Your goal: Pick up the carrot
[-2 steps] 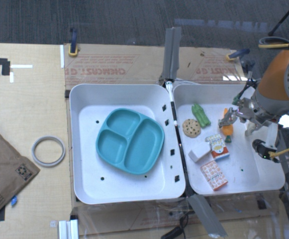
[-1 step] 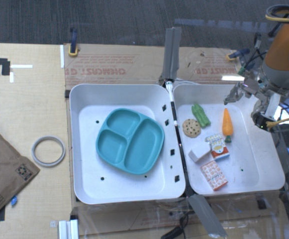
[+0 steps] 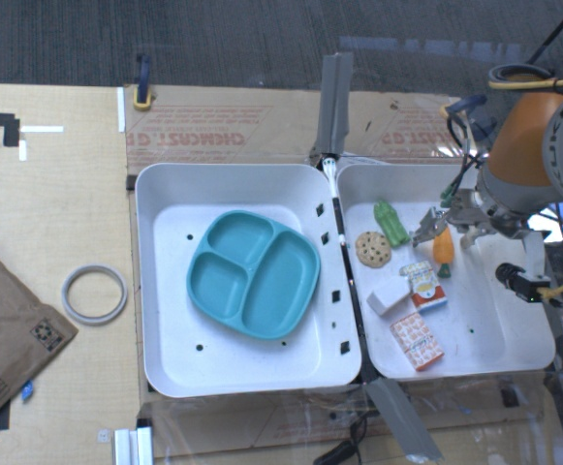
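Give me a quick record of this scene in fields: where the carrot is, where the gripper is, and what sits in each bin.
target: carrot, orange with a green end, in the right bin
gripper: gripper right above the carrot, fingers on either side of its top
grasp: cannot confirm from this view
right bin contents: carrot, green vegetable, cookie, two small red-and-white boxes, white block
left bin: teal divided plate
outside bins: tape ring on the bench

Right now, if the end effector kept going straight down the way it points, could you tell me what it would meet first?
Most likely the carrot, directly beneath the end effector in the right bin. Depth is hard to judge; it may already be touching.
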Available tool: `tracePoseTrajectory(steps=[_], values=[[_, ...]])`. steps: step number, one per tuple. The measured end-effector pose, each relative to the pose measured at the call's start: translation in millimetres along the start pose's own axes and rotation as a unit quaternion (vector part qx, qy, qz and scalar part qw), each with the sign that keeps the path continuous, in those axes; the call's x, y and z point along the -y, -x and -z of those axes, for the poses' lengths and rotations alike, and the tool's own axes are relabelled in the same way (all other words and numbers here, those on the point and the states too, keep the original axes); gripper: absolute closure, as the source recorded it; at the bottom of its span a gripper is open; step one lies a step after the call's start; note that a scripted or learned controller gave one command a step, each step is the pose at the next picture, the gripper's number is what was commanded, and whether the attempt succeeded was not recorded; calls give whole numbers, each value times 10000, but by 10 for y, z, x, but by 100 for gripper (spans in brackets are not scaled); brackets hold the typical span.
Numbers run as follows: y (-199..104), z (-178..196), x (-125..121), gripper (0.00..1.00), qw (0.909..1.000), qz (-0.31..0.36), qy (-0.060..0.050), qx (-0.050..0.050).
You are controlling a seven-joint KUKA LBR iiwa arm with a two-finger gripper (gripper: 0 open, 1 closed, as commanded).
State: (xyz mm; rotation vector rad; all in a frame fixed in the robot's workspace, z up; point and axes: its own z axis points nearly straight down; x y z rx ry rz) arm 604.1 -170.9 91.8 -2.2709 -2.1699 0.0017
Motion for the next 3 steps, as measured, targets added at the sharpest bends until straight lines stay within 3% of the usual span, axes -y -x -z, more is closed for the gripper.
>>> tracePoseTrajectory(steps=[1, 2, 3], values=[[10, 93, 0, 100, 10000, -18, 1, 2], [-384, 300, 30, 100, 9911, -1328, -3, -1], [-954, 1027, -306, 100, 9896, -1439, 2, 5]])
